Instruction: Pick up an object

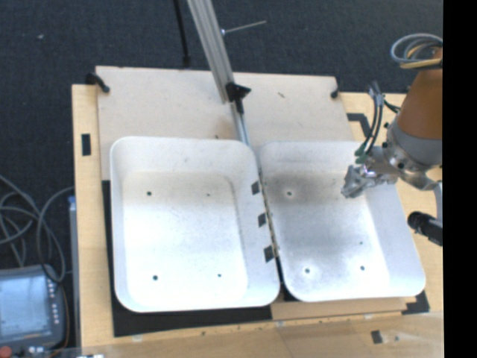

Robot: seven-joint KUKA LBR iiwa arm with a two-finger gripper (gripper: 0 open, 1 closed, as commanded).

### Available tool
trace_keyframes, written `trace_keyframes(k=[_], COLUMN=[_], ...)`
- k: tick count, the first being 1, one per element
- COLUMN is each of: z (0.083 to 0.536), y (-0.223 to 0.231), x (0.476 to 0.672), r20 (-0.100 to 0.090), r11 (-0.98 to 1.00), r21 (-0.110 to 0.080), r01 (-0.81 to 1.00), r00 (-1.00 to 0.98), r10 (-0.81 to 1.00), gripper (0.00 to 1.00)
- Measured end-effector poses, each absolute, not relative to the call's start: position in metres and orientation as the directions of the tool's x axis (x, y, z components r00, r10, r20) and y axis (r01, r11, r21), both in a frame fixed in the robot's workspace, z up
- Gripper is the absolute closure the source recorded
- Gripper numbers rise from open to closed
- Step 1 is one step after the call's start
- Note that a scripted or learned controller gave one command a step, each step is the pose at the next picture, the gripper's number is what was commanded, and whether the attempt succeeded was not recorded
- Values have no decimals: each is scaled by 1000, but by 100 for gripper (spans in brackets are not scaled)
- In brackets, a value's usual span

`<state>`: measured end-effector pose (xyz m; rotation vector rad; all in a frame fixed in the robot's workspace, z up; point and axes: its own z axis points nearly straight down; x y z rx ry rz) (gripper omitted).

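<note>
Two shallow white bins sit side by side: the left bin and the right bin. I see no loose object on the floor of either one. My gripper hangs over the upper right part of the right bin, at the end of the grey arm with the orange band. Its tip is small and blurred, and nothing shows between or below it.
A slanted aluminium post rises from the bench behind the gap between the bins. Small black clips line the seam between the bins. Cables and a screen device lie on the floor at the left.
</note>
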<state>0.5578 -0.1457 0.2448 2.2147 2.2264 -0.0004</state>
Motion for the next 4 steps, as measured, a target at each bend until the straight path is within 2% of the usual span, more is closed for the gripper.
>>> trace_keyframes(k=[1,3,4], z=[252,237,243], y=[-101,-10,49], x=[569,580,599], r20=[1,0,2], r11=[7,5,9], r21=[3,-1,2], r01=[1000,1000,1000], r00=[-7,-5,-9], r10=[1000,1000,1000], gripper=[100,100,100])
